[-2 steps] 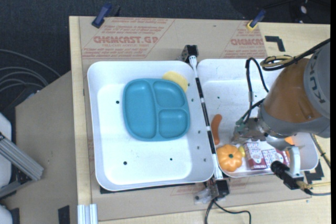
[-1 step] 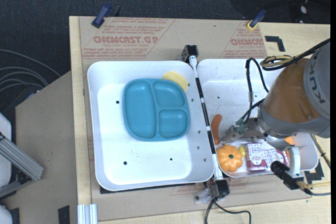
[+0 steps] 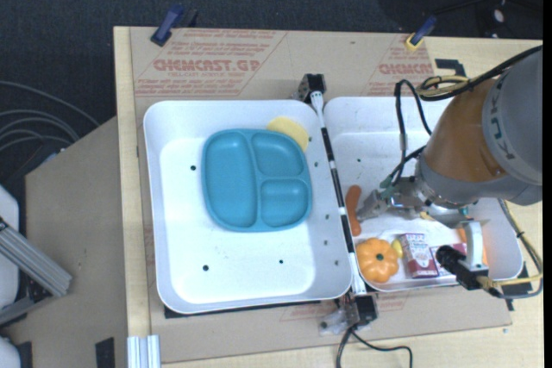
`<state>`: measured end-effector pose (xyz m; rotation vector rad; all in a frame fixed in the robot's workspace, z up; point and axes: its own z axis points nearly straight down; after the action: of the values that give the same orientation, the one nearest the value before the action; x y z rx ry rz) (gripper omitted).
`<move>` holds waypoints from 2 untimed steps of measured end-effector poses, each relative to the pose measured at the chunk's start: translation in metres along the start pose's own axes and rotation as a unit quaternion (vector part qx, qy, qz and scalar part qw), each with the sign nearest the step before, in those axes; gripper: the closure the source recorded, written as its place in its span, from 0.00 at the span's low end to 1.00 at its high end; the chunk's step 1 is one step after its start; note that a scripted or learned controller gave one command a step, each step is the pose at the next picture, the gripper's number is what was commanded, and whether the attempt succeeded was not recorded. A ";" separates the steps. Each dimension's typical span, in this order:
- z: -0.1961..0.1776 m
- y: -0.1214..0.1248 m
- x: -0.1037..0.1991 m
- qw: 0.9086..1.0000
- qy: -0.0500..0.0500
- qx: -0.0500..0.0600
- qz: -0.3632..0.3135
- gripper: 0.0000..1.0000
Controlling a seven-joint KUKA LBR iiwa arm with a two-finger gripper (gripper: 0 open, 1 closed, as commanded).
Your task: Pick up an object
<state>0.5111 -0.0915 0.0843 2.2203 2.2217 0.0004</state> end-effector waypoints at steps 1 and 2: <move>0.000 -0.033 -0.007 1.000 0.001 0.001 0.001 0.00; -0.010 -0.032 -0.006 1.000 0.000 0.000 0.001 1.00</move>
<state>0.4791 -0.0978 0.0941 2.2228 2.2208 0.0005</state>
